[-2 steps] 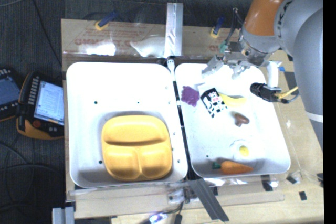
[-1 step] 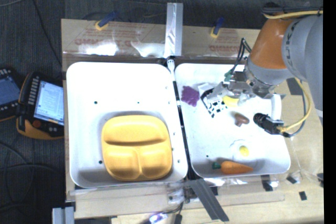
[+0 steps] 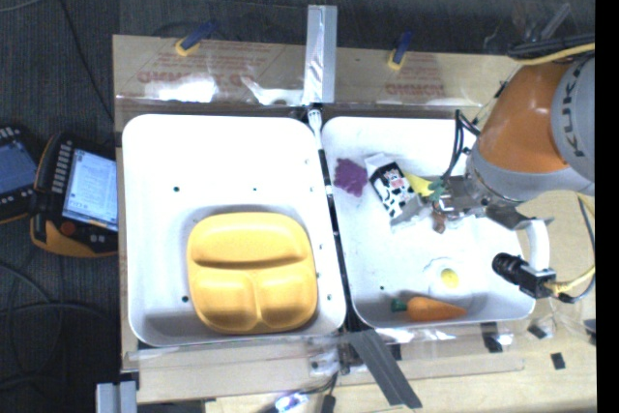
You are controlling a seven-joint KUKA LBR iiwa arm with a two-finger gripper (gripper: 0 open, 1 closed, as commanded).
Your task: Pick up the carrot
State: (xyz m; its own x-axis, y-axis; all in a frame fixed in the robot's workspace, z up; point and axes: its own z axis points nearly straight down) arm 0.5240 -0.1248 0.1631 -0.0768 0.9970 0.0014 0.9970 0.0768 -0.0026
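One carrot, not yet picked.
My claw hovers well above it, finger state unreadable; next I'd reach toward the bin's near wall.

We are seeing a yellow tray lying in the left bin, while a purple piece and a black-and-white carton are lying in the right bin.

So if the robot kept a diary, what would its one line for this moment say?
task: pick up carrot | carrot: near edge of right bin, untouched | gripper: above bin middle, by black-and-white item | status: not yet picked
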